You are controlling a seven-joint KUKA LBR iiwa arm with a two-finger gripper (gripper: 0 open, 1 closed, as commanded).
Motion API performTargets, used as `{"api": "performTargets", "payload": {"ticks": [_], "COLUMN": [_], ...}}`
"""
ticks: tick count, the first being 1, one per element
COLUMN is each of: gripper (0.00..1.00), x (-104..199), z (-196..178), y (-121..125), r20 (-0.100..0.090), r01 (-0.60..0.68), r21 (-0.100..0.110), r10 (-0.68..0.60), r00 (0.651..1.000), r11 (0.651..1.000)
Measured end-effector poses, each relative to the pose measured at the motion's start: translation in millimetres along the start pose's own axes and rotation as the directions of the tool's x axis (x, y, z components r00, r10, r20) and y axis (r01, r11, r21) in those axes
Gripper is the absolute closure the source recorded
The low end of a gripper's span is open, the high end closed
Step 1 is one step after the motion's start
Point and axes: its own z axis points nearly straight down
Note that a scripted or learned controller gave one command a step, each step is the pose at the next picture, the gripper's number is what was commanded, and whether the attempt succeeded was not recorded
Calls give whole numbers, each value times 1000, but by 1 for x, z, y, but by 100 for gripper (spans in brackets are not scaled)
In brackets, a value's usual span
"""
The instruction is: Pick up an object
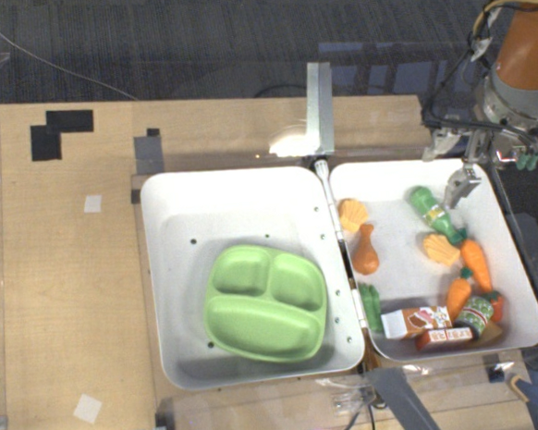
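Note:
My gripper (460,188) hangs over the far right part of the right bin (391,177), just above and to the right of a green bottle (433,211). Nothing shows held in it. Below the bottle lie a yellow shell-shaped toy (441,248) and an orange carrot (477,265), with a second carrot (459,294) under it. An orange drumstick (365,250) and a yellow toy (352,215) lie near the bin's left wall. A small carton (416,320), a red box (443,337) and a labelled bottle (478,313) crowd the near edge.
The left bin (173,226) holds a green divided plate (267,302). A green toy (371,308) lies against the divider between the bins. A metal post (320,113) stands behind the bins' join. The arm's cables (453,84) hang at the far right.

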Motion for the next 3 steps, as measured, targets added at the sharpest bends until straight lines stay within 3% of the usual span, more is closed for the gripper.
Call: {"api": "performTargets", "payload": {"ticks": [1, 2, 3], "gripper": [0, 0, 0], "x": [13, 57, 104], "z": [152, 160, 158], "y": [-11, -3, 5], "r20": [-13, 4, 6], "r01": [9, 37, 27], "r21": [-3, 1, 2], "r10": [-9, -37, -27], "r00": [1000, 999, 1000], "r11": [1000, 999, 1000]}}
